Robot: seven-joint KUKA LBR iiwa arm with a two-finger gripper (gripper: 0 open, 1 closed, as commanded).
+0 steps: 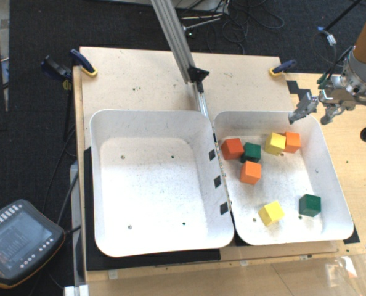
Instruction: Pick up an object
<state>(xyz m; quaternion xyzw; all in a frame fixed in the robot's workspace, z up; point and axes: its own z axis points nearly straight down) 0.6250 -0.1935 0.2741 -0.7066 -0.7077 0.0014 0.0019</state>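
Observation:
The right bin [294, 180] holds several small blocks. A red-orange block [232, 147], a dark green block [252, 152] and an orange block [251, 172] cluster near its left wall. A yellow block [275, 143] touches an orange block [292, 141] near the far rim. A second yellow block [270, 213] and a green block [309, 205] lie towards the front. My gripper [313, 112] hangs above the bin's far right corner, up and to the right of the yellow and orange pair. Its fingers are open with nothing between them.
The left bin [146, 177] sits beside the right one. A slanted metal pole [174, 32] comes down to the bench just behind the bins' shared edge. Clamps [84, 63] [281, 68] grip the bench's far corners. A teach pendant [16, 245] lies at the front left.

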